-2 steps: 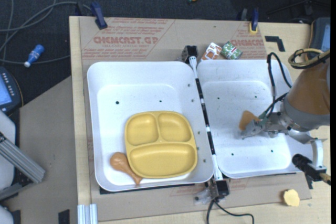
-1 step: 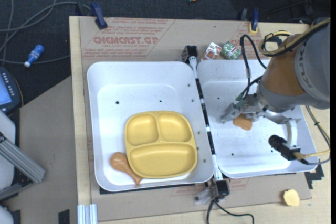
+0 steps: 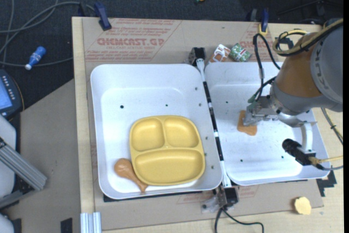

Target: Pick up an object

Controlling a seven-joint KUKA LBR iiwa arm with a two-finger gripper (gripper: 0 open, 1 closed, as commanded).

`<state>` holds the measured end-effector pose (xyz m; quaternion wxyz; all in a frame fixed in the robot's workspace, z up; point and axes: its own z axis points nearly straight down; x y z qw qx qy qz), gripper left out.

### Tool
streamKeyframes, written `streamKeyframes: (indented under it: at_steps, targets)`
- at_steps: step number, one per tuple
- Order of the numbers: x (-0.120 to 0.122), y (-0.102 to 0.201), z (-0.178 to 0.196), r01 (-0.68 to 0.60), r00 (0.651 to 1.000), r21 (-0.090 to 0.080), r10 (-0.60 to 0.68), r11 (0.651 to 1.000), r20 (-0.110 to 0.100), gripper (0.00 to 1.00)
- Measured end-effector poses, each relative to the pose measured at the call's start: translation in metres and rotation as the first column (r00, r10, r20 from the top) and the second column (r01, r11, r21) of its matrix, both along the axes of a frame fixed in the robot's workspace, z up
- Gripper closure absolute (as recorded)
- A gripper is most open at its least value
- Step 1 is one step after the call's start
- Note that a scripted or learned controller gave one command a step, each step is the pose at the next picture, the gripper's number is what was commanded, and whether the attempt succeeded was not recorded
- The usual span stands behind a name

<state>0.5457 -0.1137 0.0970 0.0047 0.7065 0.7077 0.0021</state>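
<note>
Claw (image 3: 254, 117) sits low on the orange piece (image 3: 247, 126) in the right bin (image 3: 262, 172), placed for grasping. Its open or closed state I cannot tell.

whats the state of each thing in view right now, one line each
yellow divided plate: upright in the left bin, compartments bare
orange drumstick toy: lying against the plate's lower-left edge
small orange piece: on the right bin floor, directly under the gripper
gripper: low over the orange piece, grasp unclear
</note>
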Motion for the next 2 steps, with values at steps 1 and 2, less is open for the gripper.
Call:
streamKeyframes:
  at_steps: [1, 2]
  targets:
    - [0.000, 0.000, -0.001, 0.000, 1.000, 0.000, 0.000, 1.000, -0.002, 0.00]
    - [0.000, 0.000, 0.009, -0.001, 1.000, -0.001, 0.001, 1.000, 0.001, 1.00]
